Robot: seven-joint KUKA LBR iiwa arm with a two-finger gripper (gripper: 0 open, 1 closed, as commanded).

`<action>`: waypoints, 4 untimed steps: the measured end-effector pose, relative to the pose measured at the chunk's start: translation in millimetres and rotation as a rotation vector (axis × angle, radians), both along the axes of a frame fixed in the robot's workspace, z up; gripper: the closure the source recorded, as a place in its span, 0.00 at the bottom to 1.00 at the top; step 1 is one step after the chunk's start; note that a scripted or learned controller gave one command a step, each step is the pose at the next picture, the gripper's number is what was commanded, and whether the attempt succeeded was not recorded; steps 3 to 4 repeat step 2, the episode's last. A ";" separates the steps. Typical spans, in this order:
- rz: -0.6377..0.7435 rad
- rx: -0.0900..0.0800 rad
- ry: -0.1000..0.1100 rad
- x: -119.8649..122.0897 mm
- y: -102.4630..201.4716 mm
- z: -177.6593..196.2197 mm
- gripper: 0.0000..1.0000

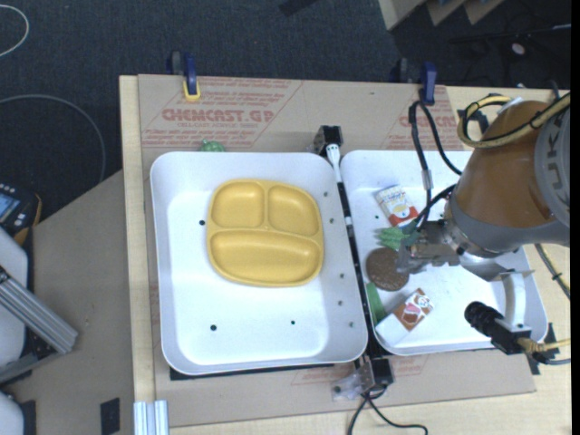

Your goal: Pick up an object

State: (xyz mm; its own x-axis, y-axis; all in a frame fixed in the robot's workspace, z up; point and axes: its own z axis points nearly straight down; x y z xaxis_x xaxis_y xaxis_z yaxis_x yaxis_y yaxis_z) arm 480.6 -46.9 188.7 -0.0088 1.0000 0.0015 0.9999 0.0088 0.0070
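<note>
On the counter sit two white bins. The left bin carries a yellow divided plate. The arm reaches into the right bin from three o'clock, and its hand hangs low over that bin's left half; whether it is apart or together I cannot tell. A brown round disc lies just at the hand's eight o'clock, a green item at its ten o'clock, touching or nearly so. A red-and-white packet lies near at eleven o'clock, another small packet at six o'clock.
</note>
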 end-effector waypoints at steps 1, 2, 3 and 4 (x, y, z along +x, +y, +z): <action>0.001 0.001 0.003 -0.8 80.0 18.7 1.00; -0.002 0.003 -0.013 10.2 104.8 184.7 1.00; -0.002 0.003 -0.013 10.2 104.8 184.7 1.00; -0.002 0.003 -0.013 10.2 104.8 184.7 1.00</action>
